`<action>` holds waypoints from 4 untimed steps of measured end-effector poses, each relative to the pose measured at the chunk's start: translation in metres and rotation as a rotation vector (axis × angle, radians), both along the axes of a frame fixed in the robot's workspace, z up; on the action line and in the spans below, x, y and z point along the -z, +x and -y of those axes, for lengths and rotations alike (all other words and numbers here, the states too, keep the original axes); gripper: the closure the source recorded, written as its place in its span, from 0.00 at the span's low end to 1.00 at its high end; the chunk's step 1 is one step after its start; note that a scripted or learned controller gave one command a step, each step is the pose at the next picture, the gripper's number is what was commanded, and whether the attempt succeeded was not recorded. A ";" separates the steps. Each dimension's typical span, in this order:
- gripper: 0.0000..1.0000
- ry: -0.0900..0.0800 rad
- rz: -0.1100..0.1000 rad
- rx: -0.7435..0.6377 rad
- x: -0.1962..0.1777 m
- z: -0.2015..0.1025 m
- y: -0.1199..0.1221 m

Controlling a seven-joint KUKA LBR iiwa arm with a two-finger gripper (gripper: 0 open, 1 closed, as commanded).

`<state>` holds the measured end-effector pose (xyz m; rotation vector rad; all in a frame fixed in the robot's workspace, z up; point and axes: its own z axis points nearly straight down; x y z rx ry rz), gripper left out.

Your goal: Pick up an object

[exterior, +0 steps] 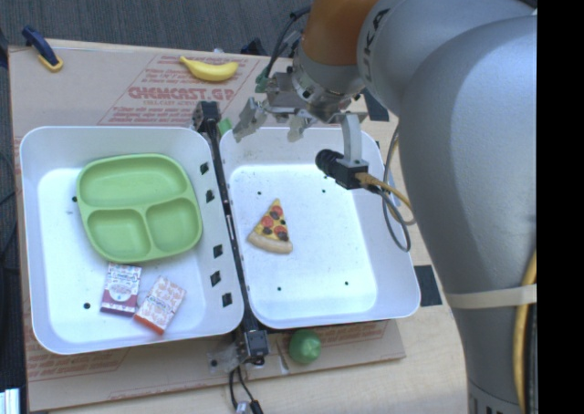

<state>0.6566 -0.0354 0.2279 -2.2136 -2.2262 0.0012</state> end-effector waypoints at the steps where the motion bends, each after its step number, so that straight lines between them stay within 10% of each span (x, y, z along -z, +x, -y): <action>1: 0.00 -0.002 -0.002 0.001 0.063 0.056 -0.001; 3: 0.00 -0.001 -0.002 -0.001 0.111 0.065 0.000; 4: 1.00 -0.001 -0.003 -0.004 0.100 0.065 0.000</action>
